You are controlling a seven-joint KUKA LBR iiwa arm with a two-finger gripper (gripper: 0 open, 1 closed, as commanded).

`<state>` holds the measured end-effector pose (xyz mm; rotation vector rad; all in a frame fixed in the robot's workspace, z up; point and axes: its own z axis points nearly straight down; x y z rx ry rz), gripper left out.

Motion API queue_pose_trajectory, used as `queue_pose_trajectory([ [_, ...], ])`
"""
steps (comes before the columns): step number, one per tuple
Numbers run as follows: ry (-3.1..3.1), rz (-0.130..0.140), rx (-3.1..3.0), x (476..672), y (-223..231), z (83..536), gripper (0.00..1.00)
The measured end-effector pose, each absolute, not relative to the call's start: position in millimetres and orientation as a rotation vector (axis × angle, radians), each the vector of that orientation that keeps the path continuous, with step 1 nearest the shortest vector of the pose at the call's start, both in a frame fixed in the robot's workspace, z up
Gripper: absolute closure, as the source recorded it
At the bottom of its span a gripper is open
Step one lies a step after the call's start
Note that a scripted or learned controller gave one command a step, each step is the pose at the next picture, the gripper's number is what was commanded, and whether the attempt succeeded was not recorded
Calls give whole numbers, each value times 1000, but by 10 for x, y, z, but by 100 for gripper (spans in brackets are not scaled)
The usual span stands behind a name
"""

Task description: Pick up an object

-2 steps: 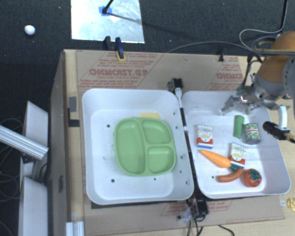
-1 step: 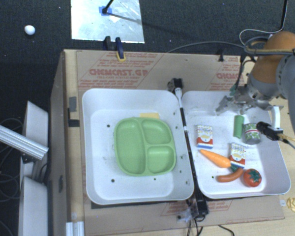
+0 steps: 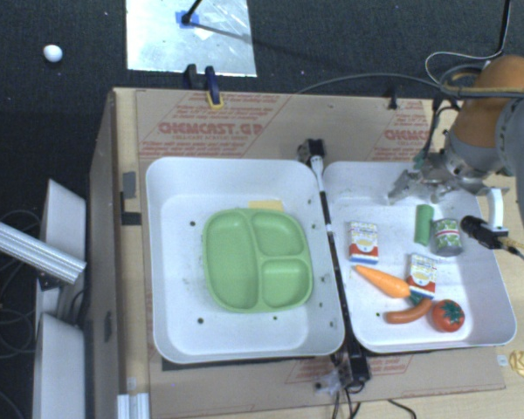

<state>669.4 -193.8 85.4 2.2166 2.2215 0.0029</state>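
While the arm [image 3: 498, 120] reaches in from three o'clock, its gripper [image 3: 417, 184] hangs over the far end of the right bin [image 3: 498, 321], at about twelve o'clock of that bin's contents; whether the fingers are spread or closed cannot be told from this angle, and nothing shows between them. Just below the gripper, toward five o'clock, a green cylinder [image 3: 424, 224] lies beside a small can [image 3: 447, 236]. Two little cartons [image 3: 363, 242] [image 3: 422, 273] lie nearer the bin's middle, with a carrot [image 3: 382, 281] between them. At six o'clock a sausage [image 3: 408, 313] touches a tomato [image 3: 447, 315]. Over at nine o'clock, the left bin [image 3: 170, 234] holds a green divided tray [image 3: 256, 259], with a yellow piece [image 3: 265, 205] peeking out at its far edge.
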Motion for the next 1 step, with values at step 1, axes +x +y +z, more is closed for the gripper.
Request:
queue_pose_trajectory([
  [1,2225,3,2214,6693,-1680,850,0],
])
